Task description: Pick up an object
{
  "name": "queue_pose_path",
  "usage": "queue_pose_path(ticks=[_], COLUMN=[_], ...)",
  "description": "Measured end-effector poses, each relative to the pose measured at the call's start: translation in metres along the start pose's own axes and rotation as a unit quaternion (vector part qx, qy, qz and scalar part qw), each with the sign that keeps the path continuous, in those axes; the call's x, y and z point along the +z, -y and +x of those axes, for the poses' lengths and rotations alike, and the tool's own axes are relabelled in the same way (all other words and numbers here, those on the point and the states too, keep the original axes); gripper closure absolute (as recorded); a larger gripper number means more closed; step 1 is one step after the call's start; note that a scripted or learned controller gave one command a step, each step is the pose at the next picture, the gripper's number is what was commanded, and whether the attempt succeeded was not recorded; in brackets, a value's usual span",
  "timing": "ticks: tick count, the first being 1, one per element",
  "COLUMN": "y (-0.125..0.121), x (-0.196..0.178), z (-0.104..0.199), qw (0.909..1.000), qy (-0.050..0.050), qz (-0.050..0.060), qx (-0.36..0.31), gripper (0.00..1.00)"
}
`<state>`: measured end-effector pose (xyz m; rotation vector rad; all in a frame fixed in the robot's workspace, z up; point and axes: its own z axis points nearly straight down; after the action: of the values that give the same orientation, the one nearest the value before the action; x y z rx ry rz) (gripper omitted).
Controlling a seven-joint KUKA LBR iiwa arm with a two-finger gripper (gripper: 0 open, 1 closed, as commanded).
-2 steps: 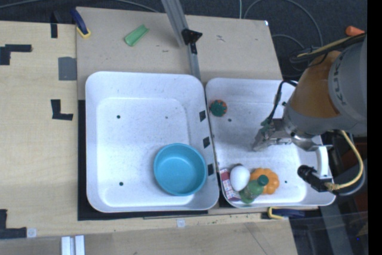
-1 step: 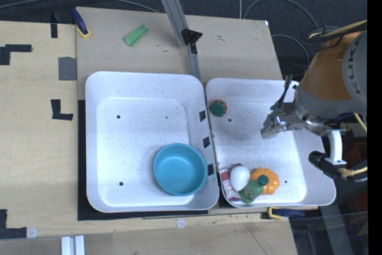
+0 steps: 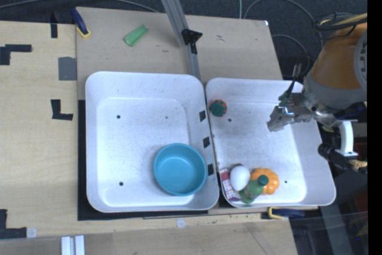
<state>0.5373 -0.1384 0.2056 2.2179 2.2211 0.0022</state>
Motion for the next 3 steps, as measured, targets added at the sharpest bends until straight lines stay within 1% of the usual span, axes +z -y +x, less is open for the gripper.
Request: queue_pose_path(ticks=[1,2,3], y=[-0.007,-0.014,-0.030], x=[0.005,-0.003,0.003], z=[0.048,0.092,0.145], qw=[1.0000,1.0000,1.0000], qy=[-0.001,-0.001,-0.001], qz=[0.002,0.002,0.002], qx=[-0.002,-0.002,-0.003], gripper=[1.00,1.00,1.00])
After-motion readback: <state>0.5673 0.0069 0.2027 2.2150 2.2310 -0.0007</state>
